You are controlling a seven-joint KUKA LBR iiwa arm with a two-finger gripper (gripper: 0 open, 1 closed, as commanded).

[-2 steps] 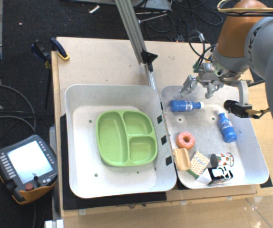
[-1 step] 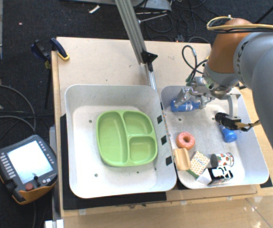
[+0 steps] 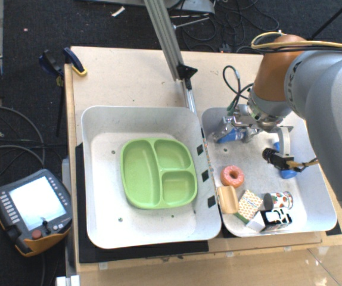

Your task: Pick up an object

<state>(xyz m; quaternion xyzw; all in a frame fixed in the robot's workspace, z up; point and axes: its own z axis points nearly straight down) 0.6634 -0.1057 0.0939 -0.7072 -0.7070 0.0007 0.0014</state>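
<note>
While the grey arm (image 3: 314, 82) reaches in from the right of the frame, its gripper (image 3: 238, 128) hangs low over the upper left corner of the right bin (image 3: 332, 219). Whether the pincer is spread or pressed together cannot be told from this angle. A small blue thing (image 3: 226, 137) lies right at the gripper's lower left edge, close to the bin's left wall; it is unclear whether the two touch.

Lower in the same bin, well apart from the gripper, sits a pink ring (image 3: 233, 176). Just below the ring, a tan block (image 3: 227, 199) lies against the left wall, with a checkered packet (image 3: 249, 204) beside it. To the right of the packet, a patterned cup (image 3: 281, 199) stands next to a black and white box (image 3: 275, 218).

The left bin (image 3: 99, 159) holds a green divided plate (image 3: 159, 173) near its middle. A slanted metal pole (image 3: 165, 28) comes down from the top of the frame and ends between the two bins, just left of the gripper. A handheld controller (image 3: 33, 210) lies off the bench at the lower left.
</note>
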